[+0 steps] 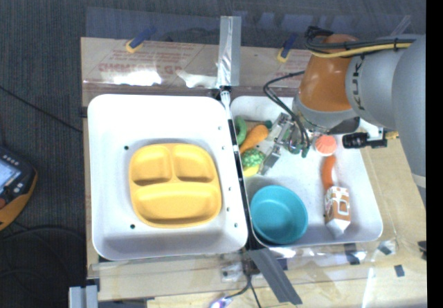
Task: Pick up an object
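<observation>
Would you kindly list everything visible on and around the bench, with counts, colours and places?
Bins: two, white, side by side on the bench.
Divided plate: one, yellow, middle of the left bin.
Bowl: one, teal, near end of the right bin.
Carrot: one, orange, far left of the right bin.
Green vegetable: one, green, just below that carrot.
Second carrot: one, orange, right side of the right bin.
Small carton: one, white and orange, below it.
Arm: one, grey with orange band, from the right.
Pincer: one, over the right bin's far end.
</observation>
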Robot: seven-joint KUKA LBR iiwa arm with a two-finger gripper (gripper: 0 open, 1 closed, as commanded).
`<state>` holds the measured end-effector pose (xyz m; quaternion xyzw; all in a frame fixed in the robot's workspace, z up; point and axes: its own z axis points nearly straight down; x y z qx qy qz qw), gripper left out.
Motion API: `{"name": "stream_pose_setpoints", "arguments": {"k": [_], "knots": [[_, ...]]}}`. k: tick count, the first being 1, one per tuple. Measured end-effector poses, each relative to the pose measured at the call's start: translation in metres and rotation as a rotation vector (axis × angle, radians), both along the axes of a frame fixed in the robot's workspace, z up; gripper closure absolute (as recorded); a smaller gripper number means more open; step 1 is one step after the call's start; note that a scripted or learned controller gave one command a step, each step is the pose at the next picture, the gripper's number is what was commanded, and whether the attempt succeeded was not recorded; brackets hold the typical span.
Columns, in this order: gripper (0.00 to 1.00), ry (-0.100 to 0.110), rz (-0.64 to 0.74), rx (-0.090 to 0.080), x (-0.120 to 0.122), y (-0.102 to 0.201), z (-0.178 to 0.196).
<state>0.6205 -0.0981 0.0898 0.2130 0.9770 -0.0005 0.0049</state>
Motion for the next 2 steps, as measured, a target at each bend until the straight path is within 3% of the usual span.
{"name": "stream_pose_setpoints", "arguments": {"k": [1, 2], "knots": [[0.00, -0.020, -0.066, -0.003, -0.053, -0.023, 0.003], [0.00, -0.002, -0.084, 0.001, -0.039, -0.017, 0.000]]}}
